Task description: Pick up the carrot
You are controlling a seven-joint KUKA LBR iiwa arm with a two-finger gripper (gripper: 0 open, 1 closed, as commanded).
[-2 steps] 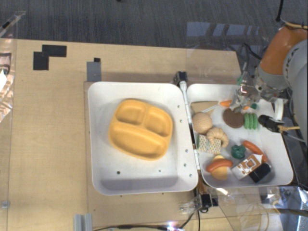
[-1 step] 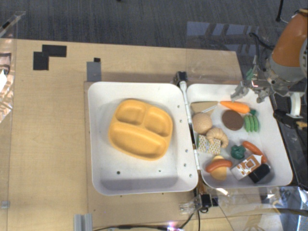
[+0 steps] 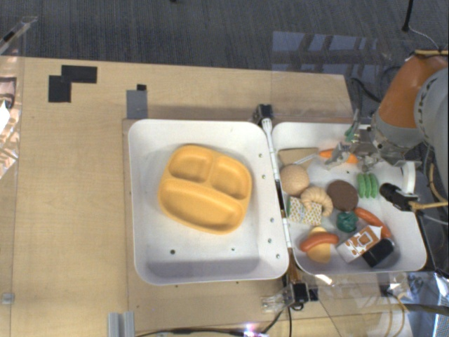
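The carrot (image 3: 328, 155) is a small orange piece lying near the back of the right bin (image 3: 418, 248), with its pointed end toward the left. My gripper (image 3: 355, 152) is low over the carrot's right end and covers part of it. More orange shows just under the gripper. The grey arm with its orange band (image 3: 410, 90) comes in from the right, above the bin's back corner. Whether the carrot is gripped is hidden by the gripper body.
The right bin also holds a green pod (image 3: 367, 185), a brown disc (image 3: 342, 194), a bread roll (image 3: 295, 179), a croissant (image 3: 317, 199), a hot dog (image 3: 319, 243) and a small box (image 3: 359, 243). A yellow divided plate (image 3: 205, 188) lies in the left bin (image 3: 147, 258).
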